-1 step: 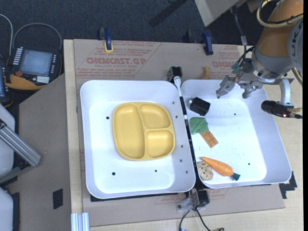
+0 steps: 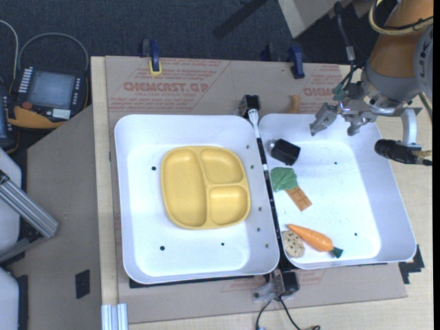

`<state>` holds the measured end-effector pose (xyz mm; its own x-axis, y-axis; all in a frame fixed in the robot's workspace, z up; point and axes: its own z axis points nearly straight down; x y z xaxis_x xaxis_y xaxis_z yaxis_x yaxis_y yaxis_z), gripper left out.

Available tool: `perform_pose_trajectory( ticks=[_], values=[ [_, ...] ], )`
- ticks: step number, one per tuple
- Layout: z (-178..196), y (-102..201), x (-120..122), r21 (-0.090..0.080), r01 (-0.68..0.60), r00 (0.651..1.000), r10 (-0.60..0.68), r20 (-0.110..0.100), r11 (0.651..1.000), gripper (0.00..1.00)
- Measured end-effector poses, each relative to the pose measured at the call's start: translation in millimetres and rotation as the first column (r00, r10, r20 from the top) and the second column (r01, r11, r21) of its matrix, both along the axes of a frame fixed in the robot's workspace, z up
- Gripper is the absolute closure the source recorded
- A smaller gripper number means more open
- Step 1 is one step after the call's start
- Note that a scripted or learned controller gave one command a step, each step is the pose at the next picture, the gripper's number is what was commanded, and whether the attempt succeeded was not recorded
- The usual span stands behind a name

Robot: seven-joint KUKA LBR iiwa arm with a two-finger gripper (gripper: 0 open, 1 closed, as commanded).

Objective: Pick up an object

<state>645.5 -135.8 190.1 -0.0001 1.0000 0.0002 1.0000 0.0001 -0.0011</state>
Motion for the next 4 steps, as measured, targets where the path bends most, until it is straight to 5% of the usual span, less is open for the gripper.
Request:
perform_pose_trajectory(
  ticks=[1,2,3,4],
  values=[
    [-44,-4,2,0.000,0.000,1.000,0.000,-0.005,1.000,0.00],
    [-84,-4,8,-0.007,0.001,1.000,0.000,0.021,1.000,0.00],
    [-103,-4,10,-0.003,-0.001,1.000,0.001,0.009,1.000,0.00],
    [-94,-4,10,-0.003,-0.002,1.000,0.002,0.007,1.000,1.00]
  ],
)
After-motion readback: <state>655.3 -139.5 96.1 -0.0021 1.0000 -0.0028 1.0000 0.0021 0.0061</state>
